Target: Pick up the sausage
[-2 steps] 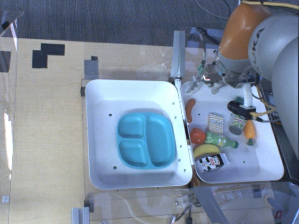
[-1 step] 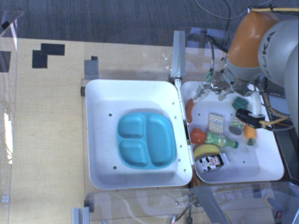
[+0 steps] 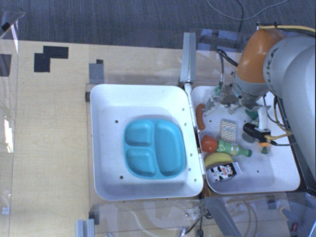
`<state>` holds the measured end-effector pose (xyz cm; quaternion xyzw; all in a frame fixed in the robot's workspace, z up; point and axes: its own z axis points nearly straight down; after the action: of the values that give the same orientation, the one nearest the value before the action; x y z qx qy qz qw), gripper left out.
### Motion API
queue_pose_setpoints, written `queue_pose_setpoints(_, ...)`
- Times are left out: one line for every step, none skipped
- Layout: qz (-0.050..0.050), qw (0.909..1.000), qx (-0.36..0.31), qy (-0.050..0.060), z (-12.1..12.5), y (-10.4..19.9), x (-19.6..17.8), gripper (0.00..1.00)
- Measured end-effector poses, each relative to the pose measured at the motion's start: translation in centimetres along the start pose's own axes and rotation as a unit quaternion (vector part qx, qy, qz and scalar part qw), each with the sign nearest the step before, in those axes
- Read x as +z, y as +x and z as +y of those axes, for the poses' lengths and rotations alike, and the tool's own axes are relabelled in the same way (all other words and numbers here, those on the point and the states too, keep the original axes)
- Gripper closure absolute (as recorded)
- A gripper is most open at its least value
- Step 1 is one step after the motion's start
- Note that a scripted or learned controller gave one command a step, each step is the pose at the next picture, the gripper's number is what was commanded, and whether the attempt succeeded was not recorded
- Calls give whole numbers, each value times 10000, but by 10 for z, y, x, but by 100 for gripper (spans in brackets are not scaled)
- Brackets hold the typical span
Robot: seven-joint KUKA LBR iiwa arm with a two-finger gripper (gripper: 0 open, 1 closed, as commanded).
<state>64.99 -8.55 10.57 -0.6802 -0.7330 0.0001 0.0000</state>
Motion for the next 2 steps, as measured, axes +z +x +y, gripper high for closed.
queue_pose_setpoints(-22,10000,68,64,17,-7,15,0)
queue_pose_setpoints(-30,10000,73,54,18,-8,15,0)
